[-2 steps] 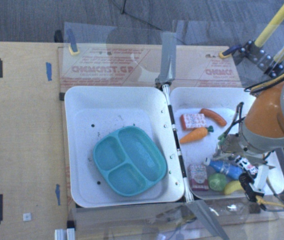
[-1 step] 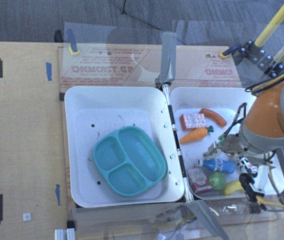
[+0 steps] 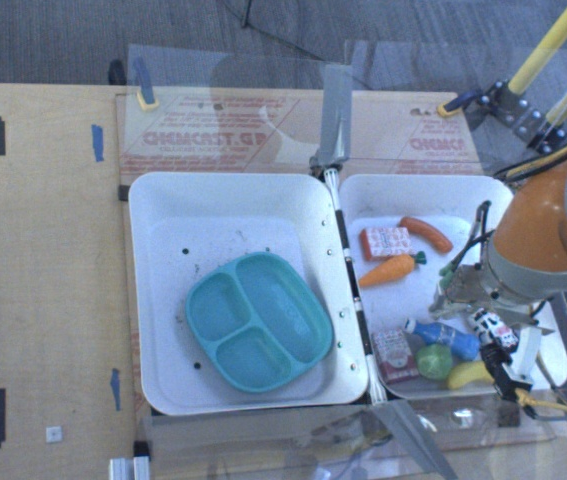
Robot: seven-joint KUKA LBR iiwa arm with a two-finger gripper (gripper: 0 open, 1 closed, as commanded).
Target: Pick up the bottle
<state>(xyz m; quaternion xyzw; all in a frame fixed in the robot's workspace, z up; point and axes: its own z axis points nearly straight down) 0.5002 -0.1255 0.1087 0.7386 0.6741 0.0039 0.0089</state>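
Note:
The bottle [image 3: 445,335] is blue with a pale cap and lies on its side near the front of the right bin [image 3: 363,203], cap pointing left. My gripper [image 3: 460,293] hangs over the right bin just behind the bottle, a little to its right. The grey wrist and orange band [image 3: 543,230] rise to the right of it. Nothing shows held in the gripper. The arm hides the bin's right side.
A green ball [image 3: 433,360], a yellow banana [image 3: 469,373] and a red packet [image 3: 394,353] crowd the bottle's front. A carrot [image 3: 388,269], a sausage [image 3: 426,232] and a red-white packet [image 3: 385,239] lie further back. The left bin holds a teal divided tray [image 3: 258,320].

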